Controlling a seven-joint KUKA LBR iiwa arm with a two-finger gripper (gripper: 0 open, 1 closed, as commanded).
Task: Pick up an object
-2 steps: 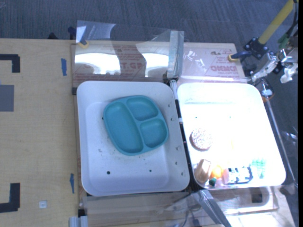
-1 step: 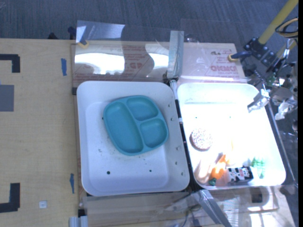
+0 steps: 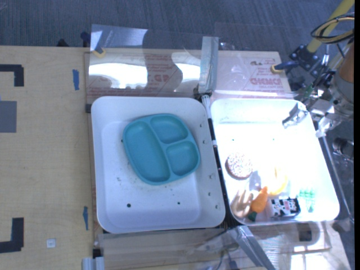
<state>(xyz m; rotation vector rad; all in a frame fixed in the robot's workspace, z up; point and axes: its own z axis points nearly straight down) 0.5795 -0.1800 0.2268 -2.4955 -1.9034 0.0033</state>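
The right bin holds several small objects near its front. Among them are a round brown sprinkled cookie, a yellow piece, an orange carrot-shaped toy, a beige item, a black-and-white piece and a small green piece. My gripper hangs over the bin's far right corner, well apart from the objects and with nothing visibly in it. Glare washes out this bin's floor.
A teal divided plate lies in the left bin. A clear plastic wall stands behind both bins. Cables and the arm's body crowd the upper right.
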